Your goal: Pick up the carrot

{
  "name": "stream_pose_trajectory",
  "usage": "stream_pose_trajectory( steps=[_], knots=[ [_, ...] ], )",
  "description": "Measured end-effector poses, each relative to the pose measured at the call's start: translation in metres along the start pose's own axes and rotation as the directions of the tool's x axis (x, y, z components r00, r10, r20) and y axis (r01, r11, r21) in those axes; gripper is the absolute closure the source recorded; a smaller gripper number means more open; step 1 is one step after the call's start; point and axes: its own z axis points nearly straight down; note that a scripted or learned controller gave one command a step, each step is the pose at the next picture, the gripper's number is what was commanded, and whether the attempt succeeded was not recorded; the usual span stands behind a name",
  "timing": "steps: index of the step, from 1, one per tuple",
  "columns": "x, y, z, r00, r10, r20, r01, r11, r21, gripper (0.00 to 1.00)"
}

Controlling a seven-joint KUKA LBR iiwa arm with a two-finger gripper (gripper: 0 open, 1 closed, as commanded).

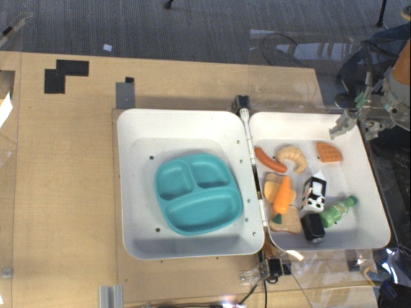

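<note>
From the camera above, two white bins are seen side by side on the wooden surface (64, 191). The left bin (138, 140) is occupied by a teal divided plate (198, 194). In the right bin (372, 197), the carrot (282, 197) is seen lying near the dividing wall, partly over a slice of bread (290, 220), with a sausage (270, 160) and a croissant (292, 156) beyond it, a waffle (328, 152) towards the far corner, and a black-and-white cow figure (314, 194) and a green bottle (337, 212) beside it. No legible writing or brand is made out on any item. The tool (350, 122) is seen at the right bin's far right edge, well apart from the carrot; whether it is wide or narrow cannot be told.
</note>
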Motion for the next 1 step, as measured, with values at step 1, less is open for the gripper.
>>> stream_pose_trajectory(
  steps=[1],
  knots=[
    [0.0525,-0.0259,0.1065,1.000,-0.029,-0.007,0.029,0.999,0.013,0.00]
  ],
)
